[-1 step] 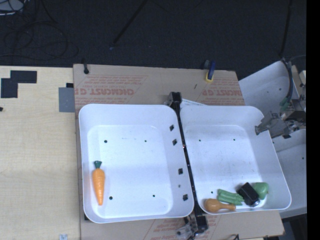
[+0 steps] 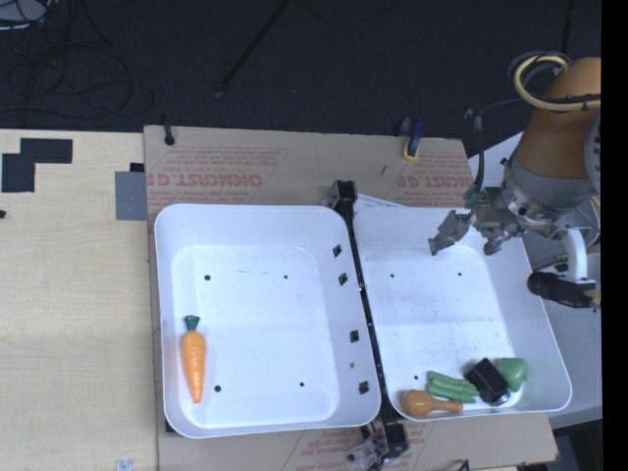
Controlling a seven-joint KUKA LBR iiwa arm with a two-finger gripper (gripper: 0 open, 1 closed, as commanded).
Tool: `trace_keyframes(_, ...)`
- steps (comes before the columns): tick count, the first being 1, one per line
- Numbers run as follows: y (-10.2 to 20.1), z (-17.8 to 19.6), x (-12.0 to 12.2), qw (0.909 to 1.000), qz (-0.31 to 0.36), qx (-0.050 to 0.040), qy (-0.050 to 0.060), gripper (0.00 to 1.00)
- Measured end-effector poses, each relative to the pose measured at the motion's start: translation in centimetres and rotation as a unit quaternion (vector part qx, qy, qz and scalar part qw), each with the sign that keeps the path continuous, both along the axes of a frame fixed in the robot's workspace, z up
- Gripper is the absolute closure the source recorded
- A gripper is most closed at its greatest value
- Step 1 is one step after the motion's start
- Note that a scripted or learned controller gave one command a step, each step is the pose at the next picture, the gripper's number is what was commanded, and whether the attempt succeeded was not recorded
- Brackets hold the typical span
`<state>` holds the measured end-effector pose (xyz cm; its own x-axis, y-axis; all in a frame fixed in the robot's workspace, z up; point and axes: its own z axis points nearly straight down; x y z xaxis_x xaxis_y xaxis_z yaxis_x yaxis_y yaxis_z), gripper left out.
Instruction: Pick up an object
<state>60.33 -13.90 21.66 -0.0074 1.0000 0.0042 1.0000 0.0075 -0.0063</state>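
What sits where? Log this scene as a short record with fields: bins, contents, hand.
left bin: holds one toy carrot, near its left wall, green top pointing away from the camera
right bin: holds a cluster at its near edge
cluster: orange gourd-shaped piece, green bean pod, black block, green piece partly behind the block
hand: over the far right part of the right bin, fingers spread, nothing between them
arm: grey with orange band, reaching in from the right
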Motion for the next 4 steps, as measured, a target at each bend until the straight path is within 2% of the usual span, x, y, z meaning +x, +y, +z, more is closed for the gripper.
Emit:
trace_keyframes(1,1.0,-11.8,3.5,1.0000,-0.004,-0.0014,-0.001,0.00)
trace_keyframes(2,0.9,-10.7,3.7,1.0000,-0.004,-0.0020,-0.002,1.00)
trace_keyframes(3,1.6,11.8,4.3,0.9999,-0.002,-0.0039,-0.012,1.00)
trace_keyframes(4,5.6,19.1,0.6,1.0000,-0.002,-0.0019,-0.006,1.00)
